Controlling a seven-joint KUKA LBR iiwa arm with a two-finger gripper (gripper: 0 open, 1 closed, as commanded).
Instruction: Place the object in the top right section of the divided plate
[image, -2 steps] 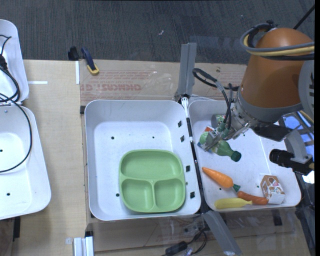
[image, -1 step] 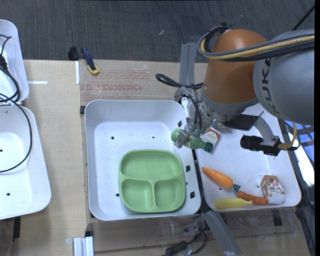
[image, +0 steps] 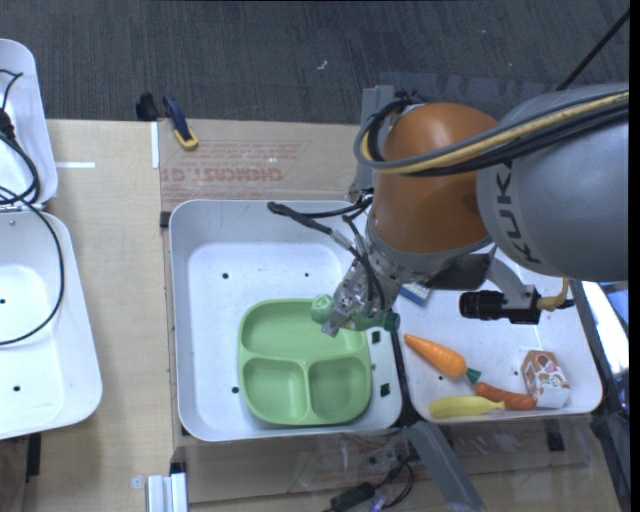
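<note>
One green object (image: 322, 306) sits in our jaws (image: 338, 316), which grip it over the plate's (image: 300, 390) top right section.

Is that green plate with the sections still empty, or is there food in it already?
Its two lower sections show bare green. At the top right edge of the divided plate, the gripper hangs beside a small green object; whether it rests inside, cannot tell.

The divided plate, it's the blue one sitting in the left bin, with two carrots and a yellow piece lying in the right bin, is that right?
Not quite: the divided plate is green, not blue, as the camera view shows. The rest holds: it sits in the left bin, and two carrots and a yellow piece lie in the right bin.
</note>
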